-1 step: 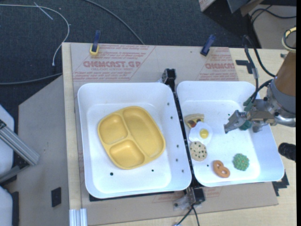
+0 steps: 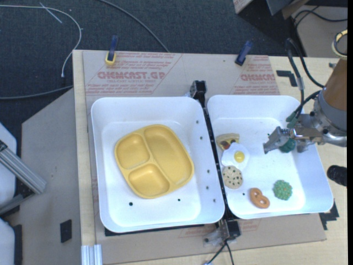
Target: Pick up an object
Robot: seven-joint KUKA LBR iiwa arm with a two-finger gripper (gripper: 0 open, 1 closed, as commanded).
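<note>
— Two white bins side by side: left bin (image 2: 105, 148) with a yellow divided plate (image 2: 153, 160), right bin (image 2: 309, 200) with small toy foods?

— Yes. Over the right bin, gripper (image 2: 280, 142) clamped on a small green object (image 2: 287, 144). Lower down: fried egg (image 2: 235, 157), cookie (image 2: 232, 176), green broccoli (image 2: 283, 190), pretzel (image 2: 258, 197), pizza slice (image 2: 227, 141) near the divider

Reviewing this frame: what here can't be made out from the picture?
- Claw, camera view: whether it grips the small green thing at its tips is too small and blurred to tell.
- Arm: cut off by the right edge.
- Slice-like item beside the fried egg in the right bin: too small to identify.
</note>
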